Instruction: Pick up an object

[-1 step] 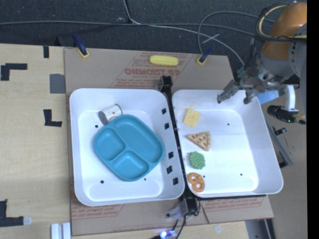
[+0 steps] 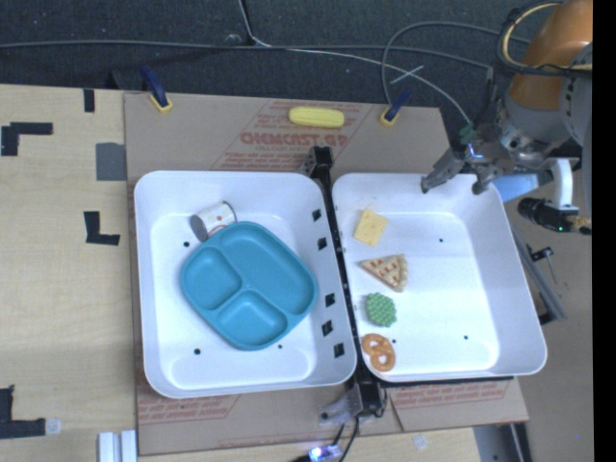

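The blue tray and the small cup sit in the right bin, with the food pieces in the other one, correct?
Not quite. The camera view shows the blue tray and the small cup in the left bin; the food pieces lie in the right bin.

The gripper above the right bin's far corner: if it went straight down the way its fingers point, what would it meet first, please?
Probably the right bin's far rim or the bare white floor just inside it. The gripper hangs open, well apart from the food pieces; depth is unclear.
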`<state>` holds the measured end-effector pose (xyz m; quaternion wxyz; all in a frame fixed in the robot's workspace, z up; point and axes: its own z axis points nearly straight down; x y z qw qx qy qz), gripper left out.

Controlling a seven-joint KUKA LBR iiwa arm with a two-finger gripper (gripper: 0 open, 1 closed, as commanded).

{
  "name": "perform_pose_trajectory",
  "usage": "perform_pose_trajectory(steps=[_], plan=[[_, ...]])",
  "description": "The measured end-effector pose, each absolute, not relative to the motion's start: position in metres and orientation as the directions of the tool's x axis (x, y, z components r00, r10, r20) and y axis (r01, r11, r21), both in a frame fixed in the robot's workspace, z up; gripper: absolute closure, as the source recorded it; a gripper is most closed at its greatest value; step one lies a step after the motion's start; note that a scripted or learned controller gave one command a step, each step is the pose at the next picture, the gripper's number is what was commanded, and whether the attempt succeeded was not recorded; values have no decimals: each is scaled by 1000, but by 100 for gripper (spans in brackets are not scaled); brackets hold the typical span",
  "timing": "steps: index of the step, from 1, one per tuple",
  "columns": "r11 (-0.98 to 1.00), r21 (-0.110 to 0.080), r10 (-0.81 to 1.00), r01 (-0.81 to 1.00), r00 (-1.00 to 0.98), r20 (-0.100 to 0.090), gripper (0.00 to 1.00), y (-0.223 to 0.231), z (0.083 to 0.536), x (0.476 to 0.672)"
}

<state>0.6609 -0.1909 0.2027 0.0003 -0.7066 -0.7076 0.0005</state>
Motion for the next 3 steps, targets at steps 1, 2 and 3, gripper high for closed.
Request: perform_pose_trajectory(steps=[1,2,3], plan=[[1,-6,1000,1000,-1,-1,0,-197,146,652],[2,-5,1000,1000,-2,-1,0,-197,102,652],[3,0,1000,1000,-3,-3,0,-197,85,653]])
